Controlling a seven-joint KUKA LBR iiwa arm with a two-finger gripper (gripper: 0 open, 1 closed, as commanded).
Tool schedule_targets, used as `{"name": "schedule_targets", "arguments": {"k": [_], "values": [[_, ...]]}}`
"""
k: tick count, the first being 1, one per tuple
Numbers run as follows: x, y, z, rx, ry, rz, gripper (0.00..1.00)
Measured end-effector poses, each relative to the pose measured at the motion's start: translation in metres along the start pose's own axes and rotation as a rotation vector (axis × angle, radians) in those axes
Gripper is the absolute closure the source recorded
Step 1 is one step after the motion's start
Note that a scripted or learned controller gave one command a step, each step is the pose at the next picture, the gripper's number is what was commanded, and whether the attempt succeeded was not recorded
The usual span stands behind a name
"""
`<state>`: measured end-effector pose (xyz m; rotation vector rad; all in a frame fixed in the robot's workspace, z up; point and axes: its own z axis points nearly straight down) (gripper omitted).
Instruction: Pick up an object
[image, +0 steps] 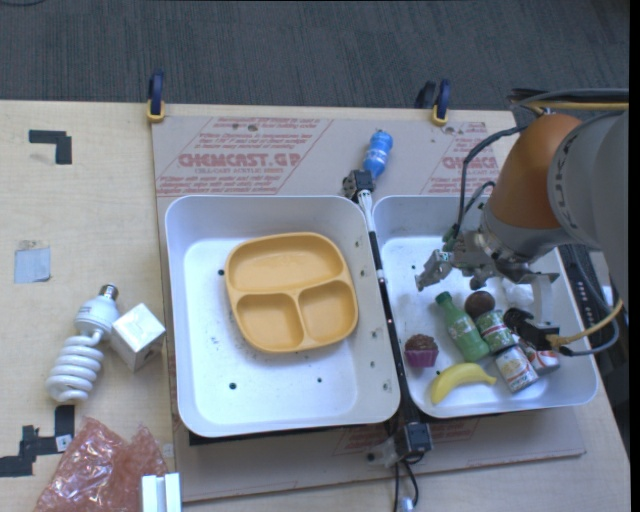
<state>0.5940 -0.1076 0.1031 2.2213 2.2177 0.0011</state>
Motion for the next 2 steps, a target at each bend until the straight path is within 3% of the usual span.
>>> {"name": "schedule_targets", "arguments": {"k": [1,2], "values": [[0.004,-0.098,0.011,0.003,0.001,0.000,0.00],[0.052,-0.027,-0.090,0.001,0.000,-0.002,0.00]]}}
